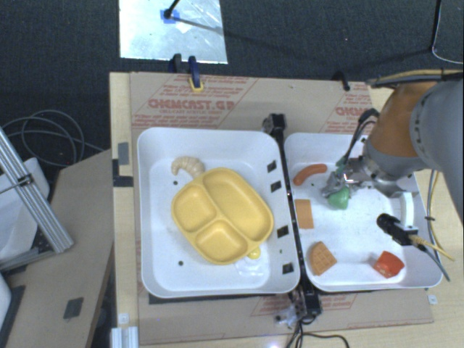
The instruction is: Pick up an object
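green object against the tool

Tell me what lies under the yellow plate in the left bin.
A small yellow piece pokes out from beneath the lower rim of the yellow plate. The plate covers the rest of it and anything else underneath.

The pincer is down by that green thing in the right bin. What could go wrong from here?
1. The pincer sits at the top edge of the green thing, not squarely over it. The green thing looks small and rounded, so it might slip away or get pushed aside instead of lifted.
2. The sausage lies close by on the left, so a sideways move could knock it.
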### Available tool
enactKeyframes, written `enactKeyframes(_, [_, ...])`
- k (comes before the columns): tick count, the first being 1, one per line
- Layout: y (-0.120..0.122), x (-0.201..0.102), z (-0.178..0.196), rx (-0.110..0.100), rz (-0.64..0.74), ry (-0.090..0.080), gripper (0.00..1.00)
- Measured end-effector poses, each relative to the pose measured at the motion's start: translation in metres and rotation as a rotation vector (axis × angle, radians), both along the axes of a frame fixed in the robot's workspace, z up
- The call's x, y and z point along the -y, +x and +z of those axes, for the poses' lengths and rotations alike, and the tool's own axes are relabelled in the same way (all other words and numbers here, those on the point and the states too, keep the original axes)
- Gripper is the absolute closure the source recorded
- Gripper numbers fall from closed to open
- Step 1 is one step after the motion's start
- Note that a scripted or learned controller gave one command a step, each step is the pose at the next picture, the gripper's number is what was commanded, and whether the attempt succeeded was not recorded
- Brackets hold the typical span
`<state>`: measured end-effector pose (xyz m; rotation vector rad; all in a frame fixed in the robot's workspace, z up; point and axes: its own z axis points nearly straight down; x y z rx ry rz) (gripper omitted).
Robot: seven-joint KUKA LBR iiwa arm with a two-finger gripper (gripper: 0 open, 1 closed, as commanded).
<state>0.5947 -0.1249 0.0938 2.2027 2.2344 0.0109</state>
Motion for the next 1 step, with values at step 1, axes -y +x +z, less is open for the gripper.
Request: enactKeyframes(1, [-0.0253,-0.0563,0.1177,0.004,-0.003,0.0,1.0])
